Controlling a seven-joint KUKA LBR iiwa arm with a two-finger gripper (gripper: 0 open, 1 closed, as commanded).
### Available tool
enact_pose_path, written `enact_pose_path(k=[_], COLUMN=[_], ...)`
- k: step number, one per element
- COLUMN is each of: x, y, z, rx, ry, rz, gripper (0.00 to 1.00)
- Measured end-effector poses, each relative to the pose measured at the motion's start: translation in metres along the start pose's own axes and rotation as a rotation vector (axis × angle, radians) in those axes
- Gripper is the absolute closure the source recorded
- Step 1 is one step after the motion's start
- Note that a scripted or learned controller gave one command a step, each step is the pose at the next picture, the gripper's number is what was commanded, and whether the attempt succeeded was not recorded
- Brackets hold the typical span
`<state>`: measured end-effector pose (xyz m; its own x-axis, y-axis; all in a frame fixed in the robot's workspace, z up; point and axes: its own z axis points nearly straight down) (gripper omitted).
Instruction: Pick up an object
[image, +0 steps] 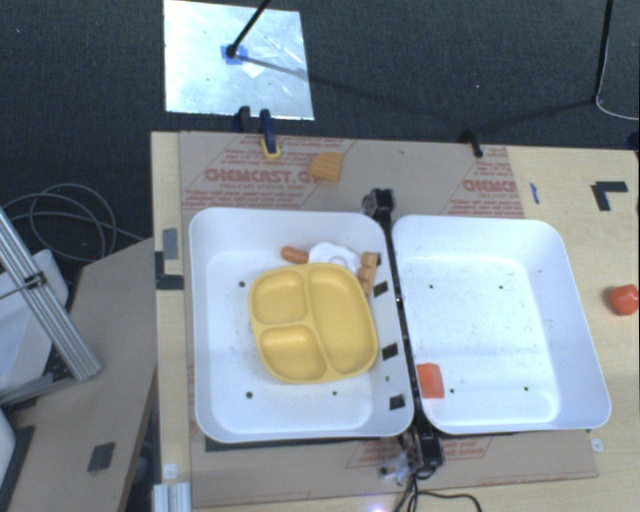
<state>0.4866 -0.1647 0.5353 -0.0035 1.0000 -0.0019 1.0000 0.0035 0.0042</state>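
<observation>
While the yellow divided plate lies mid-frame in the left bin, an orange piece, a white item, perhaps a cup, and a tan block sit just above it; an orange cube rests at the lower left of the right bin

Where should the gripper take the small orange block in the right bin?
Probably across the small orange block's two free sides, coming straight down. It lies flat at the near-left corner of the right white bin, close to the left wall, so a side approach looks blocked; fingers would likely fit best parallel to that wall.
</observation>
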Motion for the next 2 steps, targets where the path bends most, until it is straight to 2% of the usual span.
enact_pose_path(k=[2], x=[0.0000], y=[0.0000], z=[0.0000], rx=[0.000], ry=[0.000], rz=[0.000], gripper=[0.00])
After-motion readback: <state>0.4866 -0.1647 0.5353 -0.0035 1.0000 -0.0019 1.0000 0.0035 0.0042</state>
